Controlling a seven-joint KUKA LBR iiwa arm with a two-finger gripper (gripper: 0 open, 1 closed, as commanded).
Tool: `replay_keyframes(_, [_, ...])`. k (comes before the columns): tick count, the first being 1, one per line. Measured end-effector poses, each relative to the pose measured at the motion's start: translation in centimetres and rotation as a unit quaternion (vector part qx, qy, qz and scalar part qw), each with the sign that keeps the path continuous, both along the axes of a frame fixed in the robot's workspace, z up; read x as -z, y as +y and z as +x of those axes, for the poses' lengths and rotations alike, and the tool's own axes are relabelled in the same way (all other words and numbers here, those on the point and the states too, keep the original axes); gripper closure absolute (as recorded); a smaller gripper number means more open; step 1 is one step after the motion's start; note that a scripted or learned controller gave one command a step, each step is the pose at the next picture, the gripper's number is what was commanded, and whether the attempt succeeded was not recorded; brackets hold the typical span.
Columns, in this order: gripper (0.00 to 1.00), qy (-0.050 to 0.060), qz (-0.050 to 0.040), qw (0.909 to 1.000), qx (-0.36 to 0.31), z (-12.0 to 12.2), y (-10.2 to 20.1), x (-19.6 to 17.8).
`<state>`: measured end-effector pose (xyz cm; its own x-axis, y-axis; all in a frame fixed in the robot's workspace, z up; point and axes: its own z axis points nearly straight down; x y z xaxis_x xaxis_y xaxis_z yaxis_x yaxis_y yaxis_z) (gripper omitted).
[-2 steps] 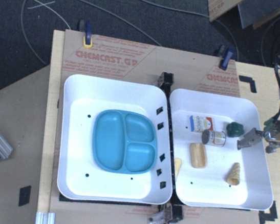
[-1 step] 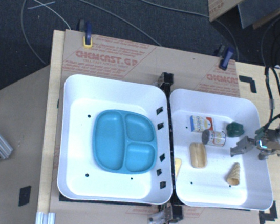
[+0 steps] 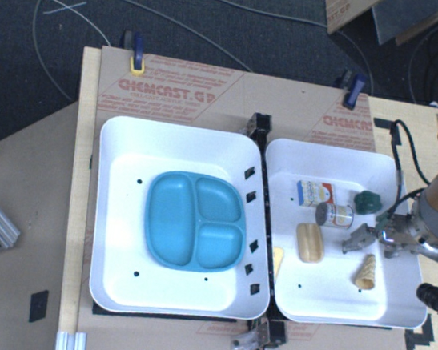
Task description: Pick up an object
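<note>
The right bin [image 3: 322, 304] holds several small objects. A white packet with a blue and red label [image 3: 313, 193] lies near the back, with a dark green round piece [image 3: 367, 201] to its right. In front of them lies a small grey jar [image 3: 334, 216] on its side. A tan bread-like block [image 3: 310, 242] and a tan cone [image 3: 365, 272] lie nearer the front. My gripper [image 3: 362, 239] hangs low over the bin between the jar and the cone, just right of the tan block. Nothing is visibly held.
The left bin [image 3: 124, 157] holds a blue divided plate [image 3: 195, 221]. A yellow scrap [image 3: 277, 259] lies at the right bin's left wall. Black clips line the divider between the bins [image 3: 255, 216]. A black cable [image 3: 402, 168] runs along the right bin's far right rim.
</note>
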<state>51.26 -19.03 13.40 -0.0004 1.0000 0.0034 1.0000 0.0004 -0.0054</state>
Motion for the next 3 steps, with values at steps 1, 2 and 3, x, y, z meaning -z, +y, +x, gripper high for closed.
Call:
replay_keyframes(1, [0.0,0.0,-0.0002,1.0,0.0,-0.1,0.1,5.2])
replay_keyframes(2, [1.0,-0.003,-0.001,1.0,0.0,0.1,0.0,3.8])
replay_keyframes(3, [1.0,-0.006,-0.003,1.0,0.0,1.1,-0.6,-1.7])
